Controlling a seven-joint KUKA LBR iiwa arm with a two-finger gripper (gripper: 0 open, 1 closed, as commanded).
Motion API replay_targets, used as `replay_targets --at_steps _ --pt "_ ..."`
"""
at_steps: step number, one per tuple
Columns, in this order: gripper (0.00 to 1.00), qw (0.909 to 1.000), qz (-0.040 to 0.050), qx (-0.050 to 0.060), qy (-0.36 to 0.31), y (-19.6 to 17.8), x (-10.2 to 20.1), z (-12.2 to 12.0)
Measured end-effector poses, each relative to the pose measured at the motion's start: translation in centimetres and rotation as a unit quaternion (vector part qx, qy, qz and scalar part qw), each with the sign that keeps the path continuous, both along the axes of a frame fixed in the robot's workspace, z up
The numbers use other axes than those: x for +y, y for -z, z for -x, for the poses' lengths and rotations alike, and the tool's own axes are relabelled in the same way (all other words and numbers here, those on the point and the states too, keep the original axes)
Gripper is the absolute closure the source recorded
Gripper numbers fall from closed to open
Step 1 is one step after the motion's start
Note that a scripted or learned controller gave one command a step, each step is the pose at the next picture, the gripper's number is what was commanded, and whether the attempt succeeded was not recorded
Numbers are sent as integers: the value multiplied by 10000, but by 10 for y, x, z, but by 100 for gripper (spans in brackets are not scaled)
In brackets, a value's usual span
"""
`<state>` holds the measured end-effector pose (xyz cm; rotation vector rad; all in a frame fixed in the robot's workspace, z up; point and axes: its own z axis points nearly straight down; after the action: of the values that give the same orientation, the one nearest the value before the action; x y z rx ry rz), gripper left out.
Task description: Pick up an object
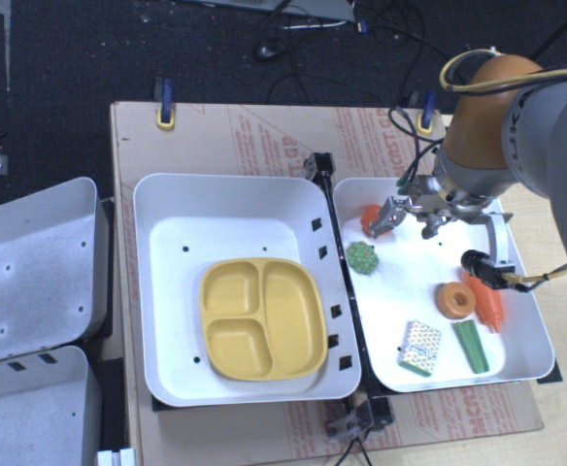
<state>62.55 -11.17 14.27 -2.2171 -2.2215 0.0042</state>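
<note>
My gripper (408,221) hovers over the far left part of the right bin (531,357), open, with nothing between its fingers. A small red object (369,218) lies just left of the left finger (385,218), partly hidden by it. A green broccoli-like piece (361,256) sits a little nearer, by the bin's left wall. Toward the right lie an orange ring (455,300) and an orange-red carrot (491,305). A green stick (473,346) and a small patterned box (420,348) rest near the front wall.
The left bin (157,260) holds a yellow three-compartment plate (262,318). A black divider strip (340,260) runs between the bins. The grey arm with its orange band (492,115) comes in over the right bin's far right corner.
</note>
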Motion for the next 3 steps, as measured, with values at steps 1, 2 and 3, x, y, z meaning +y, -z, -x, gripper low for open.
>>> replay_targets --at_steps 1,2,3 --pt "0 10000 18 -70 20 47 -1 -3" --pt "100 10000 16 -66 16 36 -1 -3" --pt "100 10000 8 -46 20 -24 -5 2"
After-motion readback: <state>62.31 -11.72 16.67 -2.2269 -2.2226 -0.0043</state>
